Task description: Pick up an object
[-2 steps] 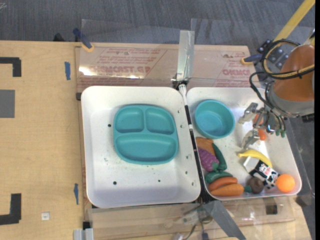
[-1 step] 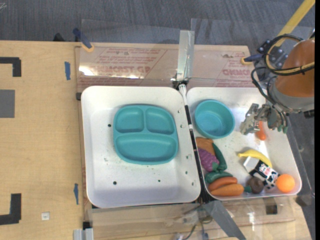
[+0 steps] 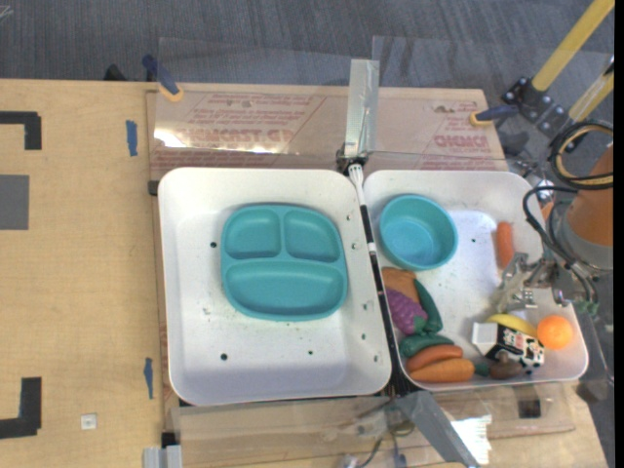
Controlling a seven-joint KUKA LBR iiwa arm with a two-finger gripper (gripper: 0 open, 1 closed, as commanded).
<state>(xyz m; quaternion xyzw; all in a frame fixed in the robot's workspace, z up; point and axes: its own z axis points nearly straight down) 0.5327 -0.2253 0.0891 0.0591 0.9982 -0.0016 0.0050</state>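
We see the gripper (image 3: 522,286) low in the right bin (image 3: 475,185), near the banana (image 3: 514,324); we cannot tell its state.

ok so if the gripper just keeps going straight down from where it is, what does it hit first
Probably the yellow banana just below the gripper in the right bin, beside the orange ball; from this slanted view, depth is uncertain.

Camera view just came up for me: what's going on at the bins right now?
The arm reaches in from the right, its gripper low over the right bin, near a small carrot and an orange ball. Nothing visibly sits between its fingers. Toy food is piled along that bin's near side beside a teal bowl. The left bin holds a teal divided plate.
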